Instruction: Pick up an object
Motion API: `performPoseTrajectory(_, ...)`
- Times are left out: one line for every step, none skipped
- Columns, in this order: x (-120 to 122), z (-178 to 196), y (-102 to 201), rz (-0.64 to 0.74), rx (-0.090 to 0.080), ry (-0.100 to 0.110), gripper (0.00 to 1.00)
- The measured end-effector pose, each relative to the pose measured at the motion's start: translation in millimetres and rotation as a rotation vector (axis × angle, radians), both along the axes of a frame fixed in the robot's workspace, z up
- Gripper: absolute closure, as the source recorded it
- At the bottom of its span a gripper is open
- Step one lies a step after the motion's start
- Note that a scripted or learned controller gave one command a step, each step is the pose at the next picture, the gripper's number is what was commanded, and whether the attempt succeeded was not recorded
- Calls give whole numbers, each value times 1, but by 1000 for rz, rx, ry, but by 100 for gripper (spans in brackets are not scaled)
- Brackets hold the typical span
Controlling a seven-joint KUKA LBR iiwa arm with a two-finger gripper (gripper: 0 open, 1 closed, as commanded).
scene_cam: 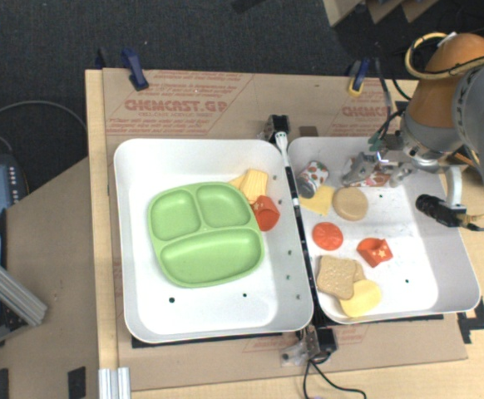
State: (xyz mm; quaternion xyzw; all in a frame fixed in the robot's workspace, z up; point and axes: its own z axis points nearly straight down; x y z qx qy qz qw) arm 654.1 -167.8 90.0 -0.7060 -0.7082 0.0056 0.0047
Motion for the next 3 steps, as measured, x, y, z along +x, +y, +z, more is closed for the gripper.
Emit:
performPoseTrajectory(10,1,-7,-3,13,19,0)
performPoseTrajectory(10,12,-8,-3,8,14,100)
performPoseTrajectory(8,8,17,-7,-1,6,100)
